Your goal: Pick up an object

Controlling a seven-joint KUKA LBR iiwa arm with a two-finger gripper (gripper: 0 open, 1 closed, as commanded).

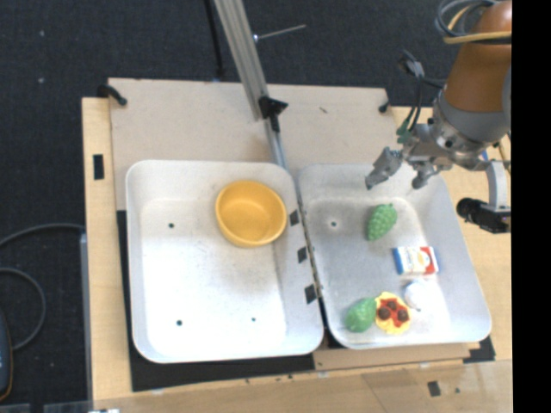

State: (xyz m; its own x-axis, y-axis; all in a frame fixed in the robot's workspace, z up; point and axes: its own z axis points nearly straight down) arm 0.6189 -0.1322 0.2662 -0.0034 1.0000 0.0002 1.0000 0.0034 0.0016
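Observation:
My gripper (401,177) hangs over the far edge of the right bin (344,256), fingers spread apart and open with nothing between them. Just below it in the bin lies a green bumpy grape-like bunch (380,221). Nearer the front sit a small white carton with blue and red print (415,261), a white rounded piece (417,294), a green lump (362,315) and a yellow piece with red and dark spots (393,311). A yellow bowl (250,212) stands upright in the left bin (172,299) near its far right corner.
A slanted metal pole (245,50) rises from behind the bins, its foot near the gap between them. The orange-banded arm (478,67) enters from the upper right. Black clips (307,252) sit along the seam between the two bins.

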